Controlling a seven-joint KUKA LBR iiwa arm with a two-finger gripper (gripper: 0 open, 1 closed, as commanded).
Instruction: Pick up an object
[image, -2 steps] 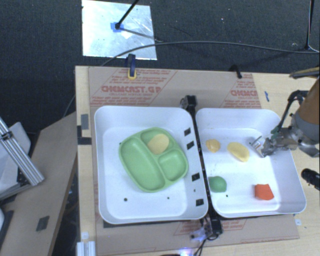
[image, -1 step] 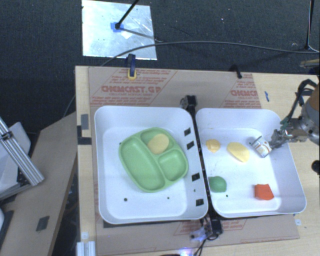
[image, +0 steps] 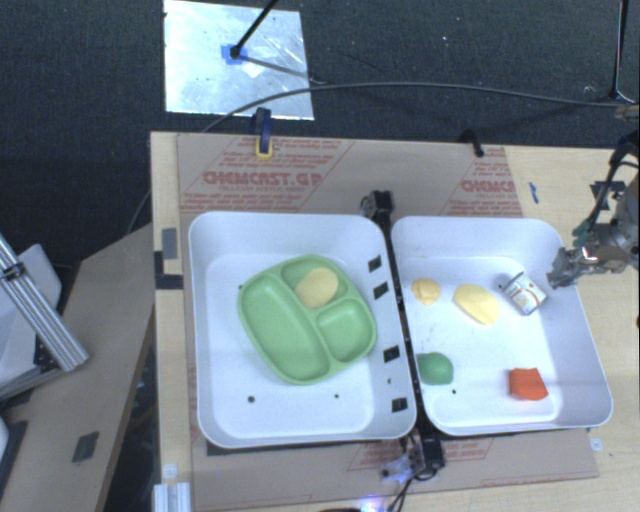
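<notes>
Orange block (image: 527, 384) lies nearest, at five o'clock in the right bin (image: 590, 340). My gripper (image: 566, 268) hovers beside the small can (image: 522, 293), grip state unclear; light, rigid, probably slippery, so I'd pinch its sides.

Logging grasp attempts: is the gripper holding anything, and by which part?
Nothing is seen held: the gripper sits at the right bin's edge, beside the small can.

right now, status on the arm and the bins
Gripper at right bin's right rim, holding nothing seen. Small can lies just beside it. Nothing blocking.
</notes>
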